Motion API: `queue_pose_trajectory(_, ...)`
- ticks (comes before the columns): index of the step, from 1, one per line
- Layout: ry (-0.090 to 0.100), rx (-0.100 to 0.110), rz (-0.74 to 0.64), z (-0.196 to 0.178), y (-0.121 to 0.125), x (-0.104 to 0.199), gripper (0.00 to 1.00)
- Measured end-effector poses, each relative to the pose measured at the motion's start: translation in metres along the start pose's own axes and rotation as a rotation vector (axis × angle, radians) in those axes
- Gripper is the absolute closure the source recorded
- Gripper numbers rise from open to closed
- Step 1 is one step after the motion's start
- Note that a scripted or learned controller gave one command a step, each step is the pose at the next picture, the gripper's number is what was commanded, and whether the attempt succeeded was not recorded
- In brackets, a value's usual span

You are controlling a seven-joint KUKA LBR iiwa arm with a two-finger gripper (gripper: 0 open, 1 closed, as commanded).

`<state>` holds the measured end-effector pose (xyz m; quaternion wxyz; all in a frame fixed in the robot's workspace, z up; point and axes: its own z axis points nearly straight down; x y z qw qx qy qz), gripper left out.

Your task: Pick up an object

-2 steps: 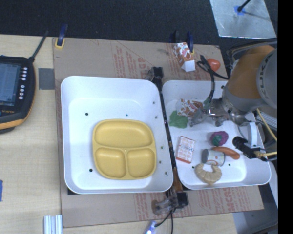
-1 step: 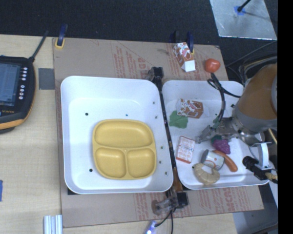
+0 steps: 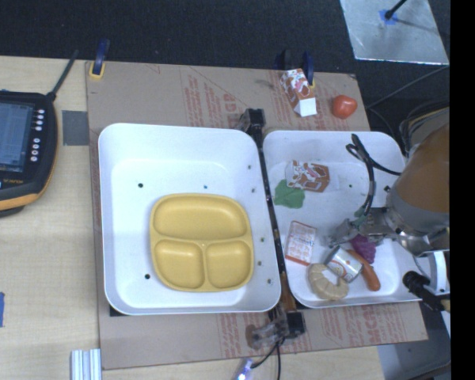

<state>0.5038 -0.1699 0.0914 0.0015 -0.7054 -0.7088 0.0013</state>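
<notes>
The right bin (image 3: pixel 332 142) holds several small items: a brown and white packet (image 3: pixel 309 176), a green piece (image 3: pixel 289 195), a red and white card (image 3: pixel 301 242), a silver can (image 3: pixel 345 264), a pale bagel (image 3: pixel 327 283), a purple item (image 3: pixel 365 248) and an orange sausage (image 3: pixel 370 276). My gripper (image 3: pixel 356 231) reaches in from the right, low over the bin's right half. It sits just above the purple item and the can. The arm's orange band (image 3: pixel 427 182) hides the bin's right edge.
The left bin (image 3: pixel 123 165) carries a yellow divided plate (image 3: pixel 201 241). Behind the right bin, on the cardboard, stand a small carton (image 3: pixel 298 90) and a red ball (image 3: pixel 343 106). A teach pendant (image 3: pixel 12 149) lies at the far left.
</notes>
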Motion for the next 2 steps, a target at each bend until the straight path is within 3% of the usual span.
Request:
queue_pose_trajectory(1,-0.001,0.001,-0.004,-0.010,0.000,-0.001,1.00)
queue_pose_trajectory(2,0.000,-0.003,-0.001,-0.126,0.040,0.076,1.00)
